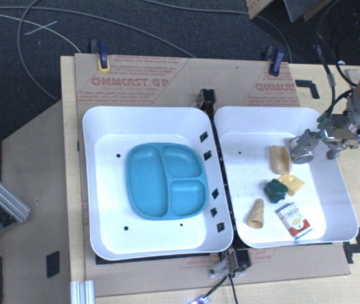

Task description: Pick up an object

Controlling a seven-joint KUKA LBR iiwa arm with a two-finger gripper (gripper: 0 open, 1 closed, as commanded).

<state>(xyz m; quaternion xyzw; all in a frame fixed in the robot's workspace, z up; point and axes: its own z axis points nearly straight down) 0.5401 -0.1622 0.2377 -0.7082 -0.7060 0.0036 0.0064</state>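
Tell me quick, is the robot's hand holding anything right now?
End effector: hangs over the right bin, near the tan piece; open or closed cannot be told, and nothing shows in its grip.

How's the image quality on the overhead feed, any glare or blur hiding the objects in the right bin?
Camera view: even, soft light; the right bin looks bright white but no glare hides the items. The gripper looks slightly soft; the small carton has unreadable print.

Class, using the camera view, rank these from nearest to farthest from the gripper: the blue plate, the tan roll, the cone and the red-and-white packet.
Measured from the gripper:
1. Tan roll, just left of it in the right bin.
2. Cone and red-and-white packet, both near that bin's front edge; too close to call.
3. Blue plate, in the left bin.
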